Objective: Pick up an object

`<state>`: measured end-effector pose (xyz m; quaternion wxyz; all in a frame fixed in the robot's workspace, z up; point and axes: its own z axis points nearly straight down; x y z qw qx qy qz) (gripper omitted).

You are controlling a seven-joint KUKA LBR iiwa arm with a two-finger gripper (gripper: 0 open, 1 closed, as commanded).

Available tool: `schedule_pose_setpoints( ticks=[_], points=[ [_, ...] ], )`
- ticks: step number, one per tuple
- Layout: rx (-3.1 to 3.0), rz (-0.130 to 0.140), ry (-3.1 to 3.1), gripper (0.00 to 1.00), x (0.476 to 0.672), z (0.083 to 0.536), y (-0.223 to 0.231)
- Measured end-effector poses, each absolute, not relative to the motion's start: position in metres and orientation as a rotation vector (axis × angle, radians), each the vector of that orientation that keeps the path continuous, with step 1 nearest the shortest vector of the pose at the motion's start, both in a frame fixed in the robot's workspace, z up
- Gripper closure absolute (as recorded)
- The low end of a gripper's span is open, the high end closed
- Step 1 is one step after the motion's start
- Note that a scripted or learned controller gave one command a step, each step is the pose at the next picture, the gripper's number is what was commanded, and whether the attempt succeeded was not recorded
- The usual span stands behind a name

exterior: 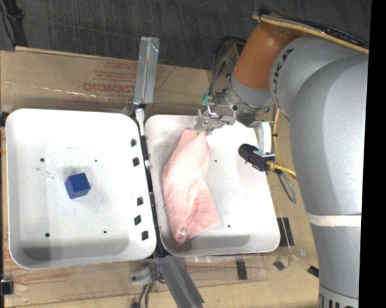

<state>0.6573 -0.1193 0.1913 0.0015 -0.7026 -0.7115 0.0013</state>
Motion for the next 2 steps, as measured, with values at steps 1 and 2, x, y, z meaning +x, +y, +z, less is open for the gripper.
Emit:
schedule_pose_setpoints(
  ticks=[1,2],
  points=[
    [-1.998,0.006,-2.416,1.00,0.637,0.184,-0.180],
    [-2.135,0.007,-2.295,1.00,0.617,0.168,-0.174]
  ],
)
